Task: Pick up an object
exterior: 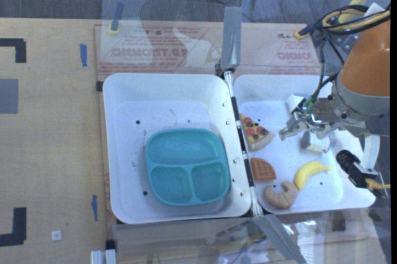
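Right white bin [273, 90], jaws [308, 132] low above small white object [316, 146], jaw spread unclear, banana [310, 173] near.

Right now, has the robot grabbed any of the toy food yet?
Not yet, it seems. The pizza slice, waffle, croissant and banana all lie in the right bin. The gripper hangs above them. Gripping and lifting remain.

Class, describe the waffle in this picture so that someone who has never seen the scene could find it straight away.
Find the right-hand white bin, where the toy foods lie. Along its left wall, below the pizza slice and above the croissant, sits the waffle. It alone is a square, reddish-brown piece with a grid pattern.
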Controlling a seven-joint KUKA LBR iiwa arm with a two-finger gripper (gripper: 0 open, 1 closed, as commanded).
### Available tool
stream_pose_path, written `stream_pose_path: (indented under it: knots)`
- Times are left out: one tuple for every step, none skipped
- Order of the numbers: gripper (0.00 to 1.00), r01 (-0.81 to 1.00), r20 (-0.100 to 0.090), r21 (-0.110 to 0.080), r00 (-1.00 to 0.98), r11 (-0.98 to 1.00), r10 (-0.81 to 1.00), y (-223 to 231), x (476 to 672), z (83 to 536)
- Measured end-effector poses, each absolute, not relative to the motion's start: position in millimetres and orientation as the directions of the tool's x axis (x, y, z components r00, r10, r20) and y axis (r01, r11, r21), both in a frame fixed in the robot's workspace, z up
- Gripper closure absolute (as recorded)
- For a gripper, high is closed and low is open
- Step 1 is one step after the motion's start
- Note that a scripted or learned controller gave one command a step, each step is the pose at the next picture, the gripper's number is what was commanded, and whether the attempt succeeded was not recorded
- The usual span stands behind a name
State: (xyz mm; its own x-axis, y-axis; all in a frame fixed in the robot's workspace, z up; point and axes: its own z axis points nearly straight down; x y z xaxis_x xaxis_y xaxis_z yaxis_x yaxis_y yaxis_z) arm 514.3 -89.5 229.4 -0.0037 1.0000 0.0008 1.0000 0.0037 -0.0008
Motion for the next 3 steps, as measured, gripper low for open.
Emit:
stream_pose_path:
  knots:
    - [0.0, 1.0, 0.001, -0.001, -0.019, 0.019, 1.0, -132.8, 490.7, 145.3]
    - [0.0, 0.991, -0.004, 0.011, -0.131, 0.131, 0.991, -158.0, 482.7, 88.2]
    - [0.0, 0.966, -0.004, 0.006, -0.258, 0.258, 0.966, -207.0, 601.2, 87.2]
